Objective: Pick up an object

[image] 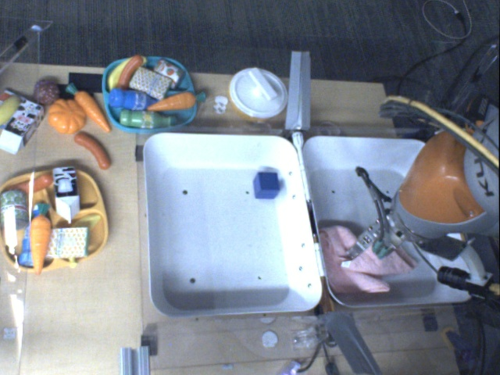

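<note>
A small blue cube (266, 183) lies in the left white bin (180, 287), toward its upper right. A crumpled pink cloth (351, 264) rests in the lower left part of the right white bin (336, 162). My gripper (376, 244) hangs low over the cloth's upper right edge, at or very near its surface. The grey wrist with its orange band (441, 182) rises behind it to the right and hides the right side of that bin.
Behind the bins stand a blue bowl (148, 94) of toy food and a white lidded container (258, 92). A yellow tray (55, 221) of toys, an orange pumpkin (64, 116) and a sausage (94, 150) lie left. Black cables (461, 276) trail by the wrist.
</note>
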### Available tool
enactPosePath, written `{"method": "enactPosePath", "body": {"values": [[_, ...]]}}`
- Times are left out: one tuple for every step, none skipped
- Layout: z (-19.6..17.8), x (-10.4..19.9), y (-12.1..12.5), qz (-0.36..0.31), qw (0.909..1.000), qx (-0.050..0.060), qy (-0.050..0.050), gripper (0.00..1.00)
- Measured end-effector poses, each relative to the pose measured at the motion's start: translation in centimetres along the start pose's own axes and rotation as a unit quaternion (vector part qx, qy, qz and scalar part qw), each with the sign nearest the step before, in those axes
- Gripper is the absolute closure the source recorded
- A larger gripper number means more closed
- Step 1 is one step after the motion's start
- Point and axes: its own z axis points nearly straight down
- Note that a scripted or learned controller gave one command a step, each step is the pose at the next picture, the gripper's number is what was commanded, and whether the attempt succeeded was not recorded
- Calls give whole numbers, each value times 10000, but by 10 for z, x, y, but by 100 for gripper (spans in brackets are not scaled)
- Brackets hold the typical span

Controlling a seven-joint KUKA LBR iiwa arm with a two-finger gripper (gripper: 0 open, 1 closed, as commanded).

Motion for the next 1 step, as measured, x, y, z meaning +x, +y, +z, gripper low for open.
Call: {"method": "enactPosePath", "body": {"values": [[-101, -36, 83, 2104, 9776, 62, 29, 100]]}}
